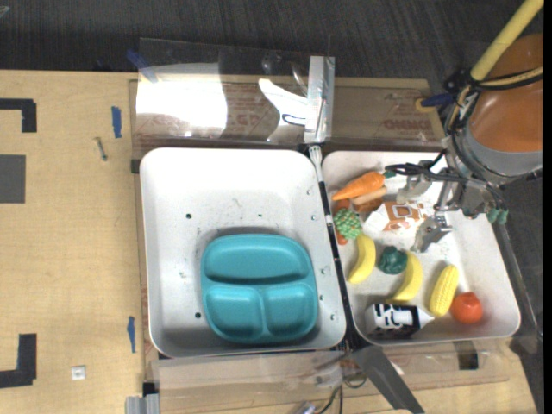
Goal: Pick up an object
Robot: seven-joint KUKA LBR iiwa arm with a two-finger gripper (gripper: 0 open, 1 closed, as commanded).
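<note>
Camera view: far left of the gripper (434, 228), the left bin (172, 197) held a teal divided tray (258, 287), well apart from the hand. Moving right into the right bin (504, 274): green grapes (348, 223) and a carrot (360, 186) lay left and up-left of the gripper, w/ a banana (363, 260) lower left. A white-and-orange packet (399, 216) sat just left of the fingertips, nearest item to them, contact unclear. A dark green round piece (393, 260) and a second banana (410, 279) lay just below-left; a black-and-white can (396, 316) further below. Corn cob (443, 288) sat below the gripper, red tomato (467, 308) below-right. Gripper hung over the bin's upper middle, nothing visibly btwn its fingers; how far open they were, can't tell. Arm came in from right w/ orange band (511, 115) above.
</note>
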